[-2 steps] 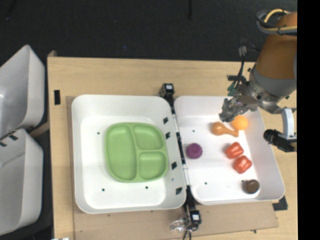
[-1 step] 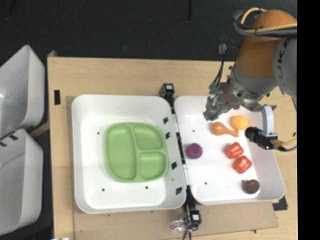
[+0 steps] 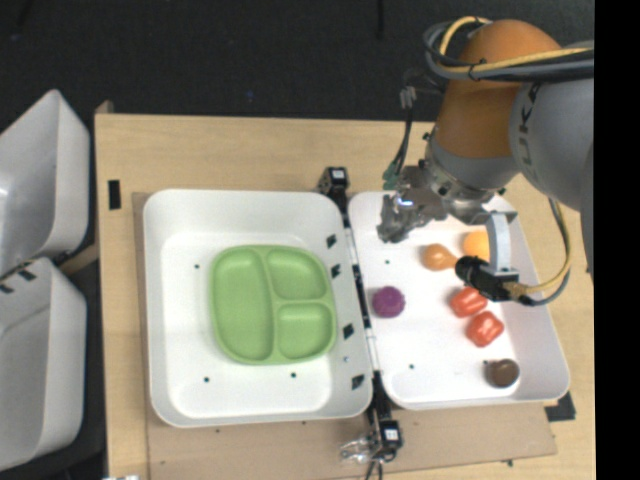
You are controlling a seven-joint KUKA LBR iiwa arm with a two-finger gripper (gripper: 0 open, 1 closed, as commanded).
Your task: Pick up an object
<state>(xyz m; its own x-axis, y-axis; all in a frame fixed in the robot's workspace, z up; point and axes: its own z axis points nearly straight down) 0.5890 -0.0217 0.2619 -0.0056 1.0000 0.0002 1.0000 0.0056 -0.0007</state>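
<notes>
Green divided plate [image 3: 271,303] in the left bin [image 3: 160,298] — gripper [image 3: 393,221] over the right bin's [image 3: 535,353] far-left corner.

We see a green divided plate [image 3: 271,302] lying in the left white bin [image 3: 170,388]. Both bins sit on a wooden bench [image 3: 230,148].

Small toy foods [image 3: 388,301] loose in right bin [image 3: 430,378]

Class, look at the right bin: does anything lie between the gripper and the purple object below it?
Nothing visible does. The gripper is at the right bin's upper left, and the purple object lies below it on bare white floor. The orange piece and red pieces sit off to the right.
</notes>
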